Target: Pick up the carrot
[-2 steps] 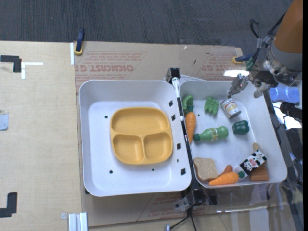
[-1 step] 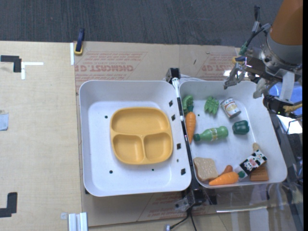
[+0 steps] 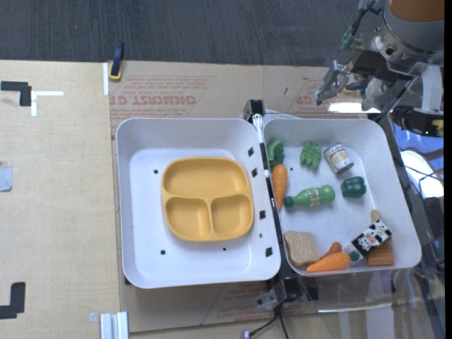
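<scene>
We see a yellow plate (image 3: pixel 207 207) in the left bin (image 3: pixel 134 210). The carrot (image 3: pixel 280 183) lies in the right bin (image 3: pixel 393 182), by its left wall. The gripper (image 3: pixel 340 78) hangs far above it, fingers open, holding nothing.

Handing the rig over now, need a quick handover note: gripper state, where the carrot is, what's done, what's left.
Gripper: up above the far edge of the right bin, nothing visible between the fingers; open or shut can't be read at this size.
Carrot: lying in the right bin against its left wall, green top pointing away from the camera, next to the green bottle. A second orange carrot-like piece lies at the near edge beside the bread slice.
Left bin holds the yellow divided plate.
Done: nothing yet, carrot not grasped.
Left: descend, grasp, lift.
</scene>
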Tool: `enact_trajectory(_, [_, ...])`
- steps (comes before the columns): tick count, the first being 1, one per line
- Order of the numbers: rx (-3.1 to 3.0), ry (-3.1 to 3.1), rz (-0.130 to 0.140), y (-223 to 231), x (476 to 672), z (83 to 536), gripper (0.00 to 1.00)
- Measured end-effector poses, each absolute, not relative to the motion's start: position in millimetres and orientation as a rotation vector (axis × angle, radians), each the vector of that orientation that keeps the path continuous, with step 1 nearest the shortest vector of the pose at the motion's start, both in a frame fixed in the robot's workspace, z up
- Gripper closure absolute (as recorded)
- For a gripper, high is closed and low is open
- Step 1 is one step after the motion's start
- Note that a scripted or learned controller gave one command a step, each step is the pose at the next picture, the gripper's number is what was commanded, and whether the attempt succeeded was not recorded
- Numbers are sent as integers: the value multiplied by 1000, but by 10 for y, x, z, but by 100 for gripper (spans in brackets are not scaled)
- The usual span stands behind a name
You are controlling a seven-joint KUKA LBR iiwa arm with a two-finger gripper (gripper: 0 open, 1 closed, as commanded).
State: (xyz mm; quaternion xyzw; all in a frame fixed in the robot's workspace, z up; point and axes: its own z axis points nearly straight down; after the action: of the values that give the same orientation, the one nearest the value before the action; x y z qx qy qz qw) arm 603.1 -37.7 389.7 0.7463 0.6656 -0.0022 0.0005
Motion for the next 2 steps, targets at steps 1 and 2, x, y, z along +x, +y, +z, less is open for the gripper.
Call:
enact_trajectory(1, [2337,2094,-13,-379,6043,3972,100])
enact_trajectory(2, [2337,2094,-14,-380,6042,3971,0])
